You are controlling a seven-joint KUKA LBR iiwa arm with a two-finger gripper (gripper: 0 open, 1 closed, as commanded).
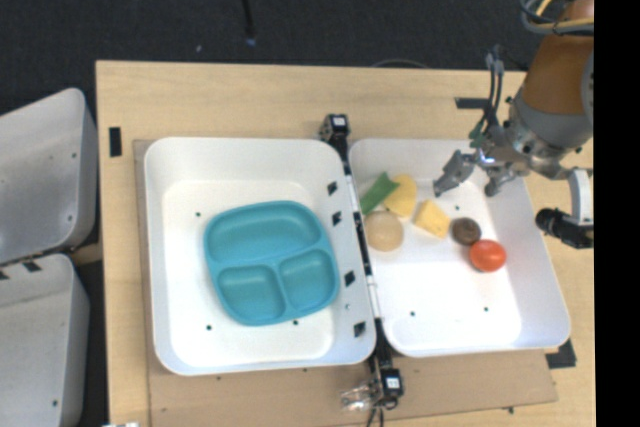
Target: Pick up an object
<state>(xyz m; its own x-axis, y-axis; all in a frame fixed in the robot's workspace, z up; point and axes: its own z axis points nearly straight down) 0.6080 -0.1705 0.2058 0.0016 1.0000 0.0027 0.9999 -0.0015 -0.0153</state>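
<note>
Grey arm with orange band (556,85) cut off at three o'clock edge, green wedge-shaped piece (377,191) partly tucked under yellow rounded lump (401,197), small dark brown round item (466,232) too small to identify, jaws' state unclear

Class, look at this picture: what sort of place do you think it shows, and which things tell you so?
Probably a robot test bench in a lab: a robot arm reaches over two white bins on a wooden bench, one holding toy food, the other a teal tray.

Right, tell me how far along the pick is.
Nothing looks picked yet. The two-finger gripper hovers open over the right white bin with nothing between its fingers. The yellow wedge, brown round piece and red ball lie below. Descending, gripping and lifting remain.
</note>
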